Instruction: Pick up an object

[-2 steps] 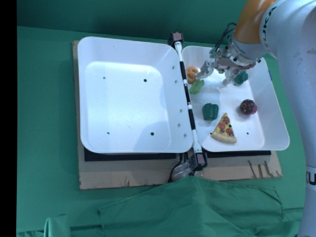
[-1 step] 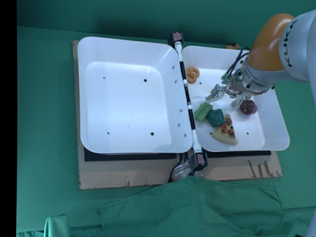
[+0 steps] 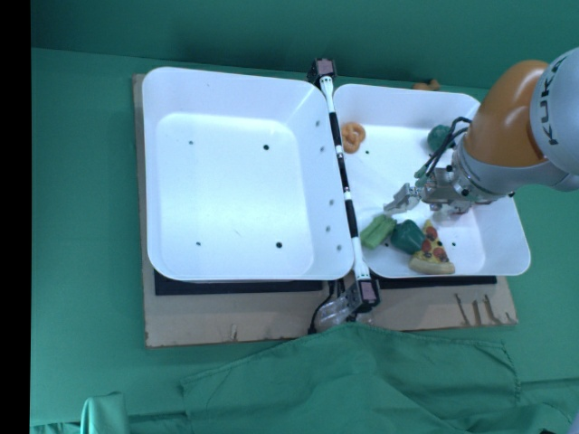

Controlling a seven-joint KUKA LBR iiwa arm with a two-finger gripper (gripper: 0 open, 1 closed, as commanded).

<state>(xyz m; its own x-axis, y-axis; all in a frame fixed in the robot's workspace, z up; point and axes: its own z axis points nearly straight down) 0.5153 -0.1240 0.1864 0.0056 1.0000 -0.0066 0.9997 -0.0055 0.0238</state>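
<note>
Gripper [image 3: 418,204] hovers, fingers spread and holding nothing, over the right white plastic bin [image 3: 507,251] just above a dark green toy pepper [image 3: 409,235] (pizza-slice toy [image 3: 432,255] touching it). Approach step; next: descend, close squarely.

One piece of lettering can be read: the brand name "KUKA", printed in dark capitals on the grey casing of the arm [image 3: 559,107], at the right edge of the scene, just beyond the orange band [image 3: 507,116]. The letters are seen running at a slant and are partly cut by the frame. No other text, number or label can be read anywhere else.
</note>
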